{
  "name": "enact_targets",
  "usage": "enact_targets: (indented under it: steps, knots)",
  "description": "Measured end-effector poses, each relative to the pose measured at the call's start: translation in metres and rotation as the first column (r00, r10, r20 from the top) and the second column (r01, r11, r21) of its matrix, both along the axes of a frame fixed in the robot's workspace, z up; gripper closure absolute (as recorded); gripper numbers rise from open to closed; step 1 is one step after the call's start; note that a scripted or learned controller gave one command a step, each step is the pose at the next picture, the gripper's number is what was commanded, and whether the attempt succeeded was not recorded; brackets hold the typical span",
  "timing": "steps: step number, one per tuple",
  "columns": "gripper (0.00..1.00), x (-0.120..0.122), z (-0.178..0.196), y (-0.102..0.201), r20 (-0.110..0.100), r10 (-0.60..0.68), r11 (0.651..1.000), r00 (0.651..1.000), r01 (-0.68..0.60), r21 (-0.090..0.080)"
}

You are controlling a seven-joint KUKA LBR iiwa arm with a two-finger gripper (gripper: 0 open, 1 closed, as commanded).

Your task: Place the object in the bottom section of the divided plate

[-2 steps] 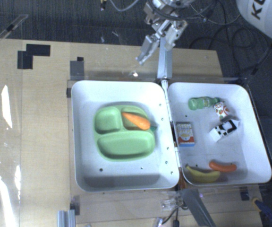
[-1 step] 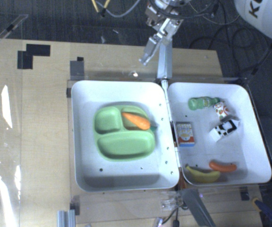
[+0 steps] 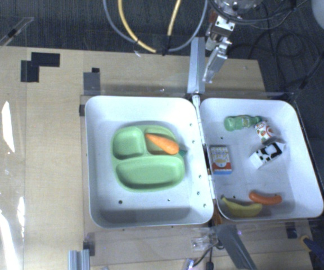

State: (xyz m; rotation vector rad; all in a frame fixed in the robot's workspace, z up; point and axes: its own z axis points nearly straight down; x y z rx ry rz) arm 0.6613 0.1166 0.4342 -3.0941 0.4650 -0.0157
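A green divided plate [image 3: 129, 176] lies in the left bin [image 3: 100, 151]. An orange carrot [image 3: 162, 143] rests in the plate's upper right section, its tip over the rim. The plate's wide bottom section holds nothing. My gripper [image 3: 217, 50] hangs high above the back edge of the bins, over the divider between them, and nothing shows between its fingers.
The right bin [image 3: 297, 151] holds a green bottle [image 3: 242, 122], a small red-and-white object [image 3: 263, 130], a black-and-white box [image 3: 266, 153], a small carton [image 3: 220, 158], a banana [image 3: 241, 207] and a red sausage [image 3: 265, 197]. Cables loop behind the bins.
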Motion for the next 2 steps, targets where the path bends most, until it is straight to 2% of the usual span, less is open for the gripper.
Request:
enact_targets:
  steps: [1,2]
  knots:
    - [0.0,0.01,0.0,-0.023,0.003,0.097,0.995,0.995,-0.097,0.0]
    - [0.0,0.009,-0.001,0.058,-0.007,0.097,0.995,0.995,-0.097,0.0]
